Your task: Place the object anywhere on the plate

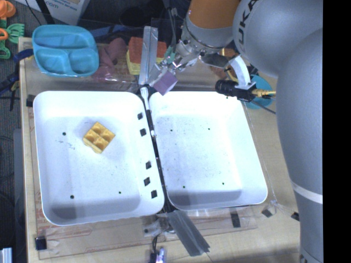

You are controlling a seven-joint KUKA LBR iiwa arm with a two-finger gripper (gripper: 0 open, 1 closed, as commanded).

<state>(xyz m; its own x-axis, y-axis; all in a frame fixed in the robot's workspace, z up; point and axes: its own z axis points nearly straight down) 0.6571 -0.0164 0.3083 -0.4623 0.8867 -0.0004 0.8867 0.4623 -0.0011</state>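
One waffle (98,137), left bin (55,201), well away from my tool (171,64).

My tool hangs over the bins' far edge near the divider; I cannot tell its state. So the waffle lies left and nearer the camera from it, sitting diamond-wise. "KUKA" reads on my arm (285,37). A blue plate (64,51) sits beyond the left bin.

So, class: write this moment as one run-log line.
arm: over bins' far edge | gripper: by a purple object | waffle: left bin | blue divided plate: behind bins
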